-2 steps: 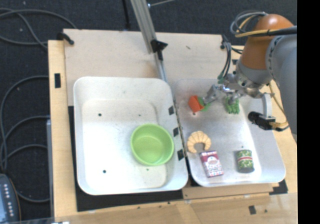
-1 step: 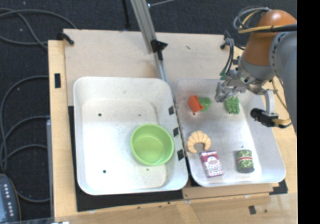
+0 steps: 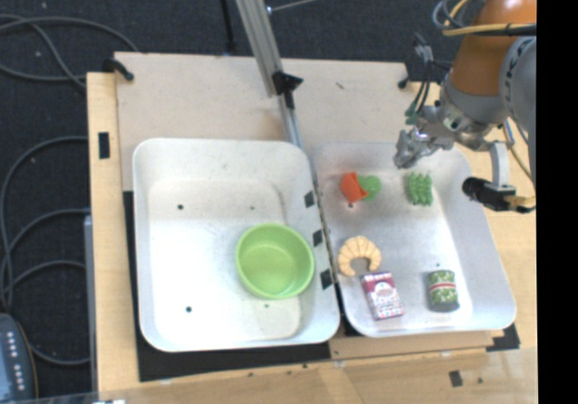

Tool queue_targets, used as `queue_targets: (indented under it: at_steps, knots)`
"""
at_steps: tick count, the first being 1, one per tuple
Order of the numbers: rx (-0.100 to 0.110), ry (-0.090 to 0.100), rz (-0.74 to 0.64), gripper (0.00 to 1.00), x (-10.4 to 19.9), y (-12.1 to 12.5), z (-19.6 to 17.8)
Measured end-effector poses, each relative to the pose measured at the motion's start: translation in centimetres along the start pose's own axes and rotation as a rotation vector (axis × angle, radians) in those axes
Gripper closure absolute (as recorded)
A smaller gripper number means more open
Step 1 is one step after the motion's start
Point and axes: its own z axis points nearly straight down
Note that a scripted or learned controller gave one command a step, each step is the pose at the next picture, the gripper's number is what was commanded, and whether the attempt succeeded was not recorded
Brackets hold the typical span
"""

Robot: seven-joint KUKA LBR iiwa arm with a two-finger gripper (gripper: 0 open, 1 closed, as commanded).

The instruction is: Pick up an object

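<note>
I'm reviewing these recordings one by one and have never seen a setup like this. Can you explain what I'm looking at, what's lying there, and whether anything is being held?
This is one picture from a fixed camera above a bench, looking down at a slant. The grey machine with the orange band at the right is a robot arm; its gripper hangs over the far edge of the right bin.

Two shallow white bins sit side by side. The left bin holds a green bowl. The right bin holds small toy foods: an orange carrot with a green top, a small green ridged item, a croissant, a red carton and a green can.

Nothing shows between the gripper's tips, so I would not say it holds anything. It is too small to tell more.
</note>
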Motion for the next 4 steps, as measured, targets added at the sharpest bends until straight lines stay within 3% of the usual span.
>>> queue_targets:
  at_steps: [1,3,4]
  knots:
    - [0.000,-0.001,-0.001,1.00,-0.1,0.2,-4.4]
    - [0.004,0.002,-0.004,1.00,9.5,0.6,-6.2]
    - [0.005,0.000,-0.002,1.00,14.3,1.9,-5.1]
